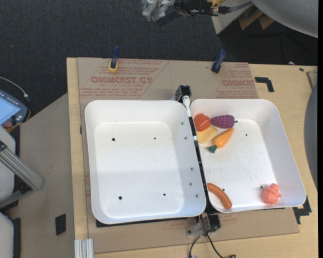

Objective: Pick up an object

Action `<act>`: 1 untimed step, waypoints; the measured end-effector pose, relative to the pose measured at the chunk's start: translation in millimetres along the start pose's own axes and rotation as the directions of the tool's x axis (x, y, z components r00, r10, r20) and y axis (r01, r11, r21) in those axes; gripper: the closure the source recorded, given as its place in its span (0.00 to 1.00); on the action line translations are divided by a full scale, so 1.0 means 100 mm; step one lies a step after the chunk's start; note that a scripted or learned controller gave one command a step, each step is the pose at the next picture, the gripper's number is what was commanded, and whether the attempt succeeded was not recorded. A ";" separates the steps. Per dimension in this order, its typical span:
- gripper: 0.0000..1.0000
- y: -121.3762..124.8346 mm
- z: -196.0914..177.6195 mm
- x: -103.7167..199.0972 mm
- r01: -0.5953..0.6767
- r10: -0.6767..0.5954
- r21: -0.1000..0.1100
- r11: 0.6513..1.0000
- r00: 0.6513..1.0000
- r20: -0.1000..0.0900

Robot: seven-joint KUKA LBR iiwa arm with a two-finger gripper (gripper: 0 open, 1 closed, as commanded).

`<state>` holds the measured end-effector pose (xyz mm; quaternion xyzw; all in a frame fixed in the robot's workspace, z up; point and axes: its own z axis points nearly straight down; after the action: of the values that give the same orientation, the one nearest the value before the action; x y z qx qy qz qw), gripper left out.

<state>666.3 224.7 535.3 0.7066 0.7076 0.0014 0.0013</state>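
The right bin [282, 126] holds several toy foods. A red-orange piece [202, 121], a purple piece [222, 121], a yellow piece [206, 135] and an orange carrot [223, 138] cluster at its back left corner. A brown-orange sausage [220, 195] lies at the front left, and a salmon-pink piece [271, 194] sits at the front right. My gripper [157, 9] appears blurred at the top edge of the view, beyond the back of the bench and far from every object. Nothing is seen in it.
The left bin [93, 151] lies beside the right one, joined along a black hinge strip [194, 146]. Two clamps [114, 60] [219, 61] hold the cardboard-topped bench [75, 211] at the back. A grey arm link [292, 15] fills the top right corner.
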 end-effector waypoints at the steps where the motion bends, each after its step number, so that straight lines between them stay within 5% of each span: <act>1: 1.00 0.00 0.00 0.00 0.000 0.000 0.000 1.000 1.000 0.000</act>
<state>666.3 224.7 535.3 0.7066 0.7076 0.0014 0.0013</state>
